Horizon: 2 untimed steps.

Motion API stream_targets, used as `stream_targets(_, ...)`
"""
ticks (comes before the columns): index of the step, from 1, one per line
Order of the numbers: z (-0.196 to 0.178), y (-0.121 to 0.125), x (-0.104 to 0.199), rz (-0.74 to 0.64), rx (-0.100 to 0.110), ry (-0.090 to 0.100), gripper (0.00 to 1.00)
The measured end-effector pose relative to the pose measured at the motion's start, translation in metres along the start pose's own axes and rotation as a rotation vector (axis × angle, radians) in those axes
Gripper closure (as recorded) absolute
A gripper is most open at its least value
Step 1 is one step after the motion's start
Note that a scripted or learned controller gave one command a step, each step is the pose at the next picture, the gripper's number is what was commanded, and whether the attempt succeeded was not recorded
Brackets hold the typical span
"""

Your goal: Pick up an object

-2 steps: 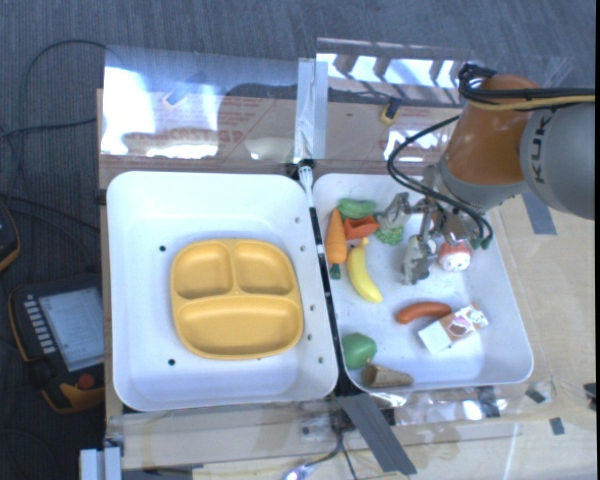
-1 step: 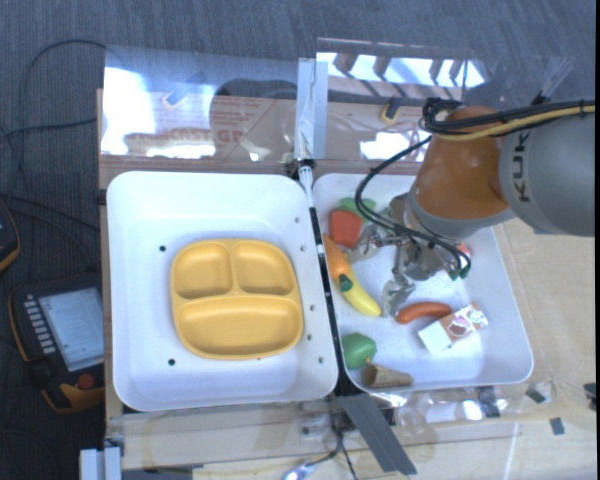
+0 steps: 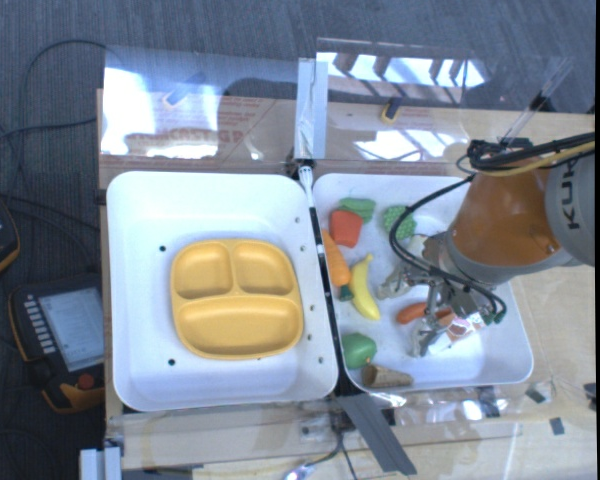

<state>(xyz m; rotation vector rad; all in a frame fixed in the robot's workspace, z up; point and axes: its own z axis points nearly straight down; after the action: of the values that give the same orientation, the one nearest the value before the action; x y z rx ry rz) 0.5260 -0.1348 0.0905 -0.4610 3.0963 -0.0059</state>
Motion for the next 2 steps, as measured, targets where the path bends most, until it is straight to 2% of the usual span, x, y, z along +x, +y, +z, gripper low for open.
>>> stream_targets(1,-0.01,-0.001,-0.002,0.0,0.007,-0.003,1.0)
stream_targets(2,-0.002,0.018,-0.006,-0.225,0.009,0.001,1.0)
